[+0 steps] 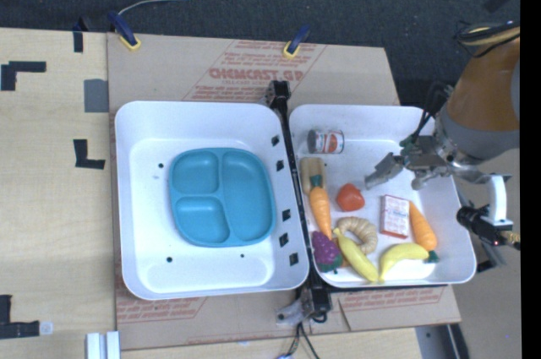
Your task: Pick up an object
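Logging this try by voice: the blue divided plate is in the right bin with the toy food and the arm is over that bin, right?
Not quite. The camera view shows the blue divided plate alone in the left bin; the toy food and the arm's gripper are at the right bin.

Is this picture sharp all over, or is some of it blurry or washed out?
Camera view: even, soft light; the blue divided plate and small red-labelled tin can look fairly crisp; the white plastic bins' walls are bright, nearly washed out; the grey-and-orange arm looks slightly soft.
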Robot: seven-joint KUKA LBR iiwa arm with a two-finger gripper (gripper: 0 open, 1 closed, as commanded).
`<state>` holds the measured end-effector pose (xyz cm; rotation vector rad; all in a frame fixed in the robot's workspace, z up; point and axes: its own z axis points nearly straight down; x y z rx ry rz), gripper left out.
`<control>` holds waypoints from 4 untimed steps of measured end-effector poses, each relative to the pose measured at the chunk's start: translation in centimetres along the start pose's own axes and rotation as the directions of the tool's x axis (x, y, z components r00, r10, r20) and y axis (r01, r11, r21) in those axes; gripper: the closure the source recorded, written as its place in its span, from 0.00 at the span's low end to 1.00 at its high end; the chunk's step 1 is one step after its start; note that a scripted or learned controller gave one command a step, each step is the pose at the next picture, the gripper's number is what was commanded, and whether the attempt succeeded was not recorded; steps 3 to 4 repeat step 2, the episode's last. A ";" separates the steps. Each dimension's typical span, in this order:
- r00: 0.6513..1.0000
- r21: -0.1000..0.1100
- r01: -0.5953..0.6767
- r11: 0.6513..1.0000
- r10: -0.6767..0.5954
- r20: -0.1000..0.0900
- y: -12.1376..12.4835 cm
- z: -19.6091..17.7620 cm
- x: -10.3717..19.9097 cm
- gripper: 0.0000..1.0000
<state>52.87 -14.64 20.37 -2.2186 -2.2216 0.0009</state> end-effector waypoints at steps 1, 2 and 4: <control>1.000 -0.002 -0.002 1.000 0.002 0.003 2.5 11.0 3.4 0.00; 1.000 0.001 -0.001 1.000 0.001 0.001 2.5 10.1 3.5 1.00; 1.000 0.001 -0.001 1.000 0.001 0.001 2.5 10.1 3.5 1.00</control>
